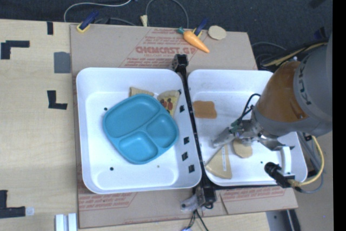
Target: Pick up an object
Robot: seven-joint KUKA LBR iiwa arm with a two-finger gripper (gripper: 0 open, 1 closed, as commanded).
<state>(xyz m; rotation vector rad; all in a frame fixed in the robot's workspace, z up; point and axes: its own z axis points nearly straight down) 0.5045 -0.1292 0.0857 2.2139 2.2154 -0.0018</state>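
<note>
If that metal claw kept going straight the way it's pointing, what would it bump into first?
Probably the triangular sandwich piece just below the gripper, or the right bin's floor; depth is hard to judge.

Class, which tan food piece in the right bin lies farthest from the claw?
The flat brown toast-like square, alone near the divider; the others lie beside the claw.

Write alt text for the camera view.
A grey-and-orange robot arm reaches from the right into the right white bin, its claw low among tan food-like pieces. The left bin holds a blue divided plate; a toy carrot lies on the cardboard behind.
</note>
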